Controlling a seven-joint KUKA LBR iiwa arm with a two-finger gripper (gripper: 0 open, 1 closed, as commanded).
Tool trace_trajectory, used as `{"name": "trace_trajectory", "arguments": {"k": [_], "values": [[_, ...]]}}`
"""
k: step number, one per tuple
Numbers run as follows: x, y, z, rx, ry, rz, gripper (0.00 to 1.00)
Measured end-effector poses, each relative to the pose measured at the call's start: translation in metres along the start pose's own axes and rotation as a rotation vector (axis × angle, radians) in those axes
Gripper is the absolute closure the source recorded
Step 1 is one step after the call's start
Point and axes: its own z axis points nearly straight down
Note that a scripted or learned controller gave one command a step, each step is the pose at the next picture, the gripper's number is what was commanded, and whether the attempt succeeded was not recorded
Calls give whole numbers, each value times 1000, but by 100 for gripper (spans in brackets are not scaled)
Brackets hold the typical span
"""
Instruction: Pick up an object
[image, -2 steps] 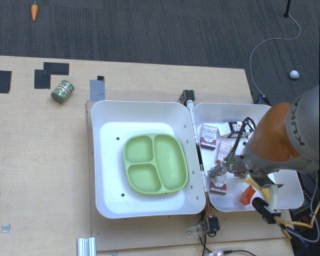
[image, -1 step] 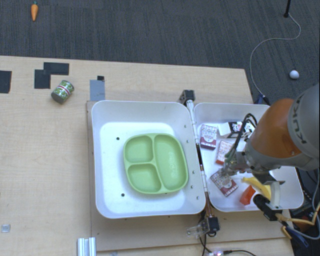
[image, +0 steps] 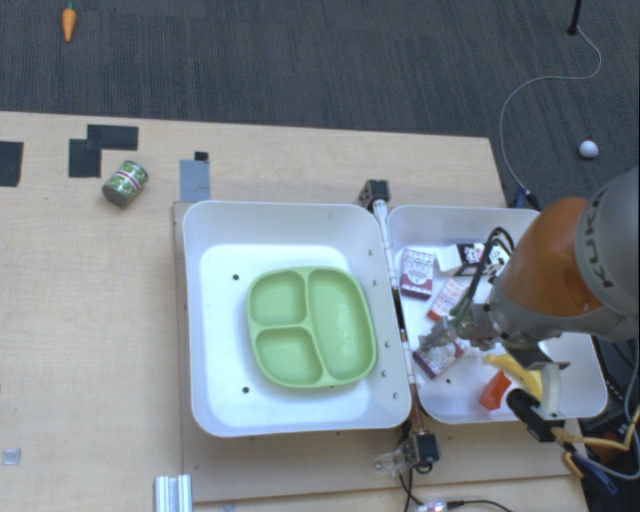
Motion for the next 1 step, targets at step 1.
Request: {"name": "trace_trajectory", "arguments": {"k": [1], "values": [[1,2,-11,-4,1,-2,100]]}}
